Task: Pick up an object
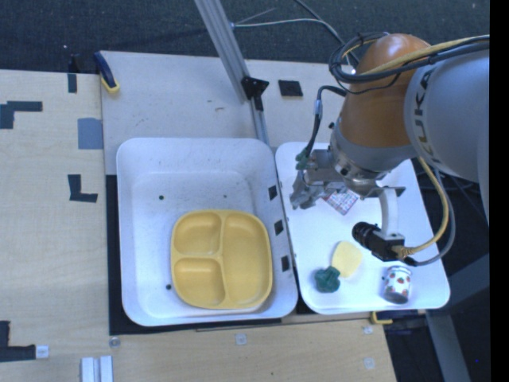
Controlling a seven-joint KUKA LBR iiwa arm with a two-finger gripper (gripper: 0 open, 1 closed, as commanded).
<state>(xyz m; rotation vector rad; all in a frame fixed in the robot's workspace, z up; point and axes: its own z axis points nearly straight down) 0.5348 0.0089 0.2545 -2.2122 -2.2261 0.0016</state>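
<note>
You see the jaws low over the right bin, near its left wall, beside a small patterned card; you cannot tell how they stand or whether they hold anything. In that bin's near end lie a pale yellow piece, a green lump and a small silvery toy. A yellow divided plate rests in the left bin.

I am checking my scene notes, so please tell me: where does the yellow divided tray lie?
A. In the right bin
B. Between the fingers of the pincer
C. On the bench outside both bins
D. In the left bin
D: the tray rests on the floor of the left bin, apart from the small things in the right bin.
</note>
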